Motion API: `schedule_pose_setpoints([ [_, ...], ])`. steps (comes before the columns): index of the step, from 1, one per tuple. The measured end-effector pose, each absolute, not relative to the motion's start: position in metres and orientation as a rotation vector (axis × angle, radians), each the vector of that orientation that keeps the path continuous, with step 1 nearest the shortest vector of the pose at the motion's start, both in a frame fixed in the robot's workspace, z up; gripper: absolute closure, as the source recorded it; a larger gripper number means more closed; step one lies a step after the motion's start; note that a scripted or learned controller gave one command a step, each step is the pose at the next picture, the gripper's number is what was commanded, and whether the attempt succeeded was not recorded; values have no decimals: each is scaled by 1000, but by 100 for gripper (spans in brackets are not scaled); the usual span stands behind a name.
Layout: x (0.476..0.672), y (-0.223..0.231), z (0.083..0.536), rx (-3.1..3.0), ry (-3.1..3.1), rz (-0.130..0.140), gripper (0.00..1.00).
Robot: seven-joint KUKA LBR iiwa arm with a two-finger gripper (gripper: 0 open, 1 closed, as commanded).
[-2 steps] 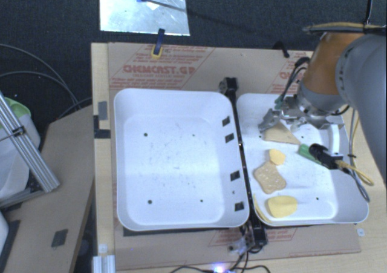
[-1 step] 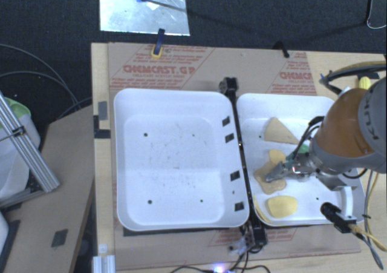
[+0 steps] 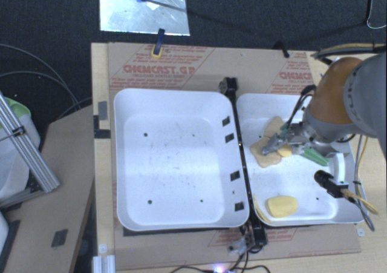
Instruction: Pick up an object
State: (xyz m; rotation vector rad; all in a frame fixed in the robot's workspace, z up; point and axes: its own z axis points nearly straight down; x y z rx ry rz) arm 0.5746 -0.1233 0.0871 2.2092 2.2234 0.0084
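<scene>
In the right bin [image 3: 305, 192], my gripper [image 3: 273, 144] hangs low over a flat tan piece [image 3: 263, 155] that lies near the bin's left wall. The gripper's tip overlaps the tan piece's upper part, and I cannot tell whether it touches it. A small yellow bit [image 3: 285, 152] sits just right of the gripper tip, and a green object [image 3: 315, 157] pokes out from under the wrist. A rounded yellow lump [image 3: 282, 206] rests apart from these, near the bin's front edge.
The left bin [image 3: 175, 163] lies beside the right one, with a black divider bar [image 3: 240, 157] between them. Both stand on a cardboard sheet [image 3: 181, 66]. The grey arm with its orange band [image 3: 332, 93] covers the right bin's far right side.
</scene>
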Motion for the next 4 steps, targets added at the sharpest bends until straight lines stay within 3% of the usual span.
schedule_pose_setpoints([
  [1,648,-98,87,2205,2226,11,0],
  [2,502,-103,87,2228,2216,2,0],
  [3,509,-104,99,2210,2211,11,100],
  [4,529,-12,237,2196,2232,24,100],
])
